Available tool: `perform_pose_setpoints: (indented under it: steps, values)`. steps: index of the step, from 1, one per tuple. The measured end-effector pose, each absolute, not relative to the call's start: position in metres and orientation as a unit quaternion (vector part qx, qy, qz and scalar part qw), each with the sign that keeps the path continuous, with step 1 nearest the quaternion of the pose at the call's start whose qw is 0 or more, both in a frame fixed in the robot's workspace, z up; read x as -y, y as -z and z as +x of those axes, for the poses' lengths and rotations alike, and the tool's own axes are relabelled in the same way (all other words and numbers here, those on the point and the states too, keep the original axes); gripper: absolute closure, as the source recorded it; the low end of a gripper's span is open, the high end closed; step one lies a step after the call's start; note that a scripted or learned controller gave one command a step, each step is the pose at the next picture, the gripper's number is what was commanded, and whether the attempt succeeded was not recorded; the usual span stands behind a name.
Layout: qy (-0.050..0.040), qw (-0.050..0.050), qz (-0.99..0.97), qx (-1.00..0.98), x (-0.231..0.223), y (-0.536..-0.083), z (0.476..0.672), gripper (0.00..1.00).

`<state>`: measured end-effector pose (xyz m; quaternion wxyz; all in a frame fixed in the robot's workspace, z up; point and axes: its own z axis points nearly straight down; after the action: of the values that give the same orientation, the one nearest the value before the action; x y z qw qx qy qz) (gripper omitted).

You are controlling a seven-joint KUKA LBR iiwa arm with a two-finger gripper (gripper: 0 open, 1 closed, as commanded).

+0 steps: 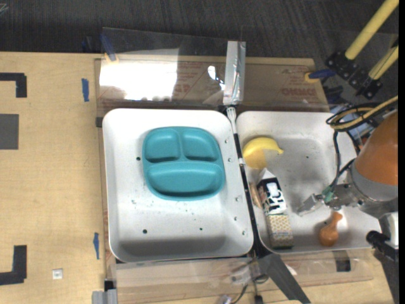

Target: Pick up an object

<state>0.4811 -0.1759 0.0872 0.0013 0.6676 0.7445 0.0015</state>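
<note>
With its grip impossible to judge, the gripper (313,202) in the right bin (297,128) should descend squarely over the orange object (329,232) nearby.

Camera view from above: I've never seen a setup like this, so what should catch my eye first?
Probably the teal divided plate, lying flat in the middle of the left bin. Next, the yellow banana at the upper left of the right bin, with a small box just below it. The grey arm's orange band and its gripper reach in from the right, above a small orange-brown object.
</note>
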Motion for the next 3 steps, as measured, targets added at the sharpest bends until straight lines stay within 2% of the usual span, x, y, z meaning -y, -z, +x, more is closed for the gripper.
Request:
perform_pose_setpoints:
  steps: [1, 2, 3]
  values:
    - [-0.0013, 0.006, 0.591, -0.807, 0.112, -0.088, 0.526, 0.00]
    - [-0.0008, 0.004, 0.655, -0.756, 0.102, -0.087, 0.605, 0.00]
    - [0.0040, -0.004, 0.603, -0.798, 0.097, -0.086, 0.665, 0.00]
